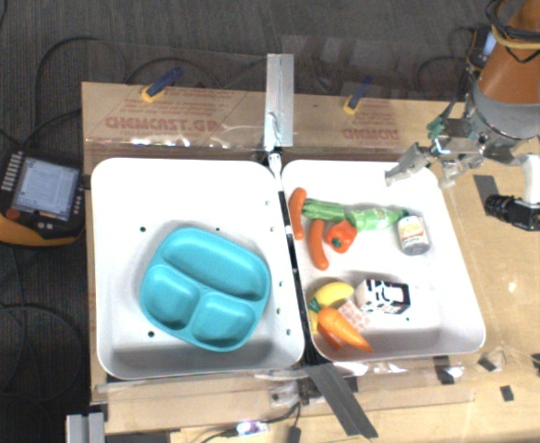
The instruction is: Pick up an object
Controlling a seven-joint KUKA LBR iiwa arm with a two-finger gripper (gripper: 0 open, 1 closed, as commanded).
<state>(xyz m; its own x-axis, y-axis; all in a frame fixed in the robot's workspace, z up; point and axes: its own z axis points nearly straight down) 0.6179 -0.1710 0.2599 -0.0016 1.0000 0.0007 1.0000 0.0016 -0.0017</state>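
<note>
In the right bin (pixel 454 275), an orange carrot (pixel 342 326) lies flat.

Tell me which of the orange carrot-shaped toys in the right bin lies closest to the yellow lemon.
The fat orange carrot toy at the bin's near edge; it touches the yellow lemon toy. The two slim orange carrot toys lie farther back, beside the divider.

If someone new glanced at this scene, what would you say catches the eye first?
Probably the turquoise divided tray, alone in the left bin. Next, the bright orange, green and yellow toy food clustered in the right bin, with the gripper hovering over that bin's far right corner.
</note>
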